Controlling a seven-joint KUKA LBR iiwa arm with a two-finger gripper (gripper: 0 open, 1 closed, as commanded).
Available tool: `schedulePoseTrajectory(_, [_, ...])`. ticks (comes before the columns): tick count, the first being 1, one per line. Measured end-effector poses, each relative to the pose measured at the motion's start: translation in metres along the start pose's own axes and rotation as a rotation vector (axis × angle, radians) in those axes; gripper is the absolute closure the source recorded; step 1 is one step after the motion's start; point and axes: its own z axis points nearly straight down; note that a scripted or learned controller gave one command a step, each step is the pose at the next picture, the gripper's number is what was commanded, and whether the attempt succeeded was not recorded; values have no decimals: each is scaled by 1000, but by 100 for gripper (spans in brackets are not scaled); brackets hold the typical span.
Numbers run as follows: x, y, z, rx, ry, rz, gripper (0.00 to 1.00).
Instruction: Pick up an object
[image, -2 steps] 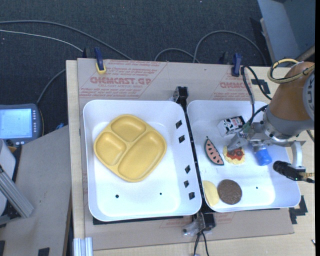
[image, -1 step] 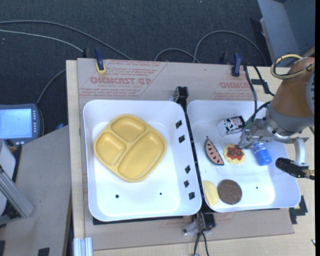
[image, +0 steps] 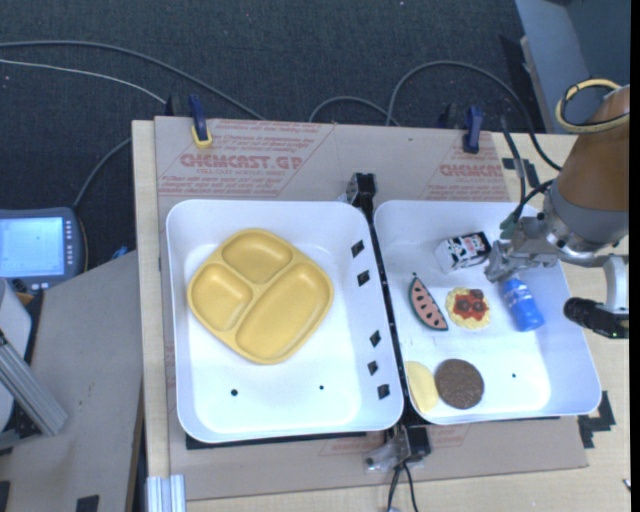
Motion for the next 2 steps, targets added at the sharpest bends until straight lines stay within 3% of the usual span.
schedulePoseTrajectory(1, [0,2,-47,-2,-1,0,100])
schedulePoseTrajectory(2, [63,15,-43,2,3,-6,100])
